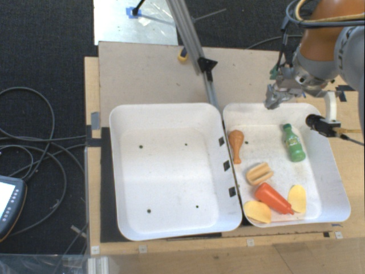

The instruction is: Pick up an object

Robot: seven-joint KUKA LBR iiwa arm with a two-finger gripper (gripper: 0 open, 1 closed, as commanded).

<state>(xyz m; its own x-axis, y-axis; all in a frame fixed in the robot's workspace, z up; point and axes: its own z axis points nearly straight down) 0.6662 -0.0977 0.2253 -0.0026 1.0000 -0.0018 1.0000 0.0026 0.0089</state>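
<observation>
The right bin (328, 170) holds several toy foods. A green bottle (293, 142) lies near its far right side. A brown drumstick (236, 143) rests by the left wall. A hot dog bun (259, 173) sits in the middle, with an orange carrot (273, 198) just in front of it. Two yellow pieces lie near the front rim: one (258, 212) at the left and one (297, 198) at the right. My gripper (273, 101) hangs over the far rim of the right bin, behind the bottle, with nothing visibly in it.
The left bin (122, 147) stands beside the right one, sharing a divider edge. A grey slanted pole (191, 36) crosses the bench behind the bins. Cables lie on the dark floor at the left.
</observation>
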